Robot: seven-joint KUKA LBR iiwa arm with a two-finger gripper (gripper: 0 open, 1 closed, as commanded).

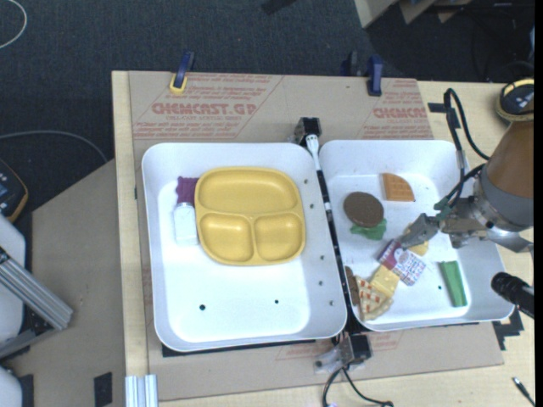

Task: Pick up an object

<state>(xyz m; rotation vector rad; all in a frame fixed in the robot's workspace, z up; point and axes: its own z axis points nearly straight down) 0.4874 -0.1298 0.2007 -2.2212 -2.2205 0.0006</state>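
Grey metal fingers of the tool [418, 230] reach in from three o'clock over the right-hand white plastic bin [424, 153], and we cannot tell from this slanted view whether they are spread or pressed together; nothing can be seen pinched between them. Their tips sit just above a small crinkled packet with a purple-and-white printed label [404, 264], which we judge the likeliest target.

To do this step well, we would centre the tool over the packet's middle, line the fingers across its narrow side, and descend straight down until they straddle it. A yellow waffle-patterned toy piece [373, 291] lies touching the packet at seven o'clock, so we should keep the fingers off that edge or both may lift and fall.

Moving outward, a green stick-shaped block [452, 281] lies near the tool at five o'clock, a brown round toy burger patty with a green leaf under it [364, 211] at ten o'clock, and an orange toast-like square [396, 187] at eleven o'clock. The left-hand white plastic bin [237, 312] holds a yellow three-compartment plastic tray [250, 214], with a small white bottle [184, 223] and a magenta block [187, 188] just beside its nine o'clock edge.

Red lettering on the brown board of the desk [254, 100] reads "CHEMCAST GP" at twelve o'clock; the packet's print is too small to read.
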